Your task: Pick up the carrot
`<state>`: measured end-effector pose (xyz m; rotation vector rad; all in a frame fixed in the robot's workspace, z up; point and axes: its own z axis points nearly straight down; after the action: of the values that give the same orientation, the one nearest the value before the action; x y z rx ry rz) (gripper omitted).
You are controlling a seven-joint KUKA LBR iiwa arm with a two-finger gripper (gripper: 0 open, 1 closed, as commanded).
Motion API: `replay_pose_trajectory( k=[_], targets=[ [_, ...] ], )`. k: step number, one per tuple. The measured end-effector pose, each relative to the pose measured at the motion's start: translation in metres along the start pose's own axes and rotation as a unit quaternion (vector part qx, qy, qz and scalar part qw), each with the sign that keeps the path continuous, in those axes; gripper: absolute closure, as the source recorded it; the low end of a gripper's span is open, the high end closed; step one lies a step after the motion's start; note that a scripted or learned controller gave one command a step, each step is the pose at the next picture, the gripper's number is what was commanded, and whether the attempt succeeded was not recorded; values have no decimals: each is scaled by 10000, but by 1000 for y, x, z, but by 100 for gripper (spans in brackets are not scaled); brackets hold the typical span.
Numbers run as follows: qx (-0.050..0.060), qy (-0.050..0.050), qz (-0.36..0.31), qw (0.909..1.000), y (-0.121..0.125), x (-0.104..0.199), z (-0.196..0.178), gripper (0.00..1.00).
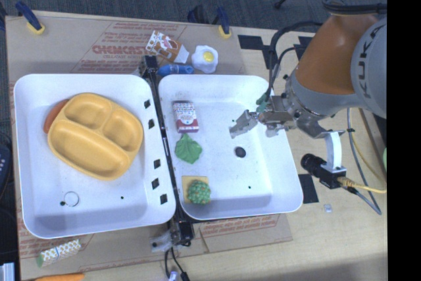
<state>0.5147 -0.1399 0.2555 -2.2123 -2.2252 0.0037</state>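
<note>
An orange piece (50, 119) that may be the carrot peeks out from under the left edge of the yellow divided plate (95, 135) in the left bin (33, 207); most of it is hidden by the plate. My gripper (245, 123) hangs over the middle of the right bin (276, 187), pointing left, far to the right of that orange piece. Nothing shows in its grasp.
The right bin holds a red-and-white can (185, 116), a green leaf (189, 149), a green broccoli on a yellow square (197, 191) and a small dark spot (240, 153). Behind the bins lie a snack pack (162, 45), a blue item (176, 69) and a fried egg (206, 58).
</note>
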Motion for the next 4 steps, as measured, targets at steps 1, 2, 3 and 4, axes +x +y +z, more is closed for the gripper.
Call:
replay_pose_trajectory(
  k=[1, 2, 3, 4],
  targets=[
    [14, 3, -355, 9994, 0, 34, 122, 0],
    [5, 8, 963, 9954, -38, 39, 165, 0],
    [-10, 0, 73, 10000, 19, 76, 64, 0],
    [4, 4, -983, 9952, -26, 49, 86, 0]
  ],
)
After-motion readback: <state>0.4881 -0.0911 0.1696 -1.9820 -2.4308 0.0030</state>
